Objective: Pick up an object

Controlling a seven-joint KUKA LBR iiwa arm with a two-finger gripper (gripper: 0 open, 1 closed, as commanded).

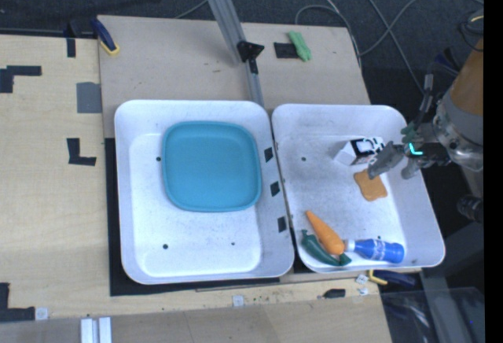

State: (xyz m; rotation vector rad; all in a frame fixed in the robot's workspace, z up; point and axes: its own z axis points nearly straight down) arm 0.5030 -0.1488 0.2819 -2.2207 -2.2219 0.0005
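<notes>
In the right bin (314,137) lie an orange-brown flat piece (370,186), a black-and-white item (361,149), an orange carrot (325,233) on a dark green piece (318,252), and a blue-and-white bottle (379,249). My gripper (395,161) hangs over the bin's right side, just right of and above the orange-brown piece. Its two fingers (382,161) stand apart with nothing between them.
The left bin (137,176) holds a teal square plate (211,165). A grey pole (224,7) slants up from between the bins. A green clip (299,46) and a blue-yellow clip (105,36) lie on the board behind. Cables loop at the back right.
</notes>
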